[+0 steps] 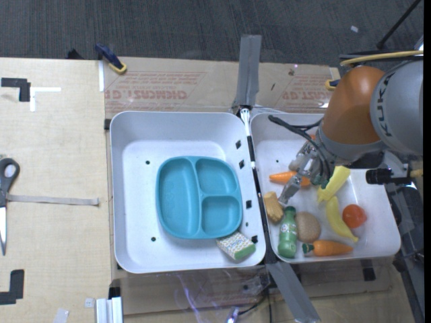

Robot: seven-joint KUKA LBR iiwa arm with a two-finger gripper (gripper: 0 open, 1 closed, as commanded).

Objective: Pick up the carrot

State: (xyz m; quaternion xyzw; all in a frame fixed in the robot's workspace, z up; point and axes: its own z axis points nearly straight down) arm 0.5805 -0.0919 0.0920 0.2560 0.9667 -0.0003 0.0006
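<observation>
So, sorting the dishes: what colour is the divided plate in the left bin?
Light blue divided plate, clearest in the camera view.

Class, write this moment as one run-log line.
arm: over right white bin | pincer: beside small orange carrot | second orange carrot: near front wall | carrot lifted: no

Glossy white plastic bins (128, 200); smooth matt teal plastic plate (199, 197); pale wood-grain bench (50, 153); bare metal tool (296, 177).
</observation>
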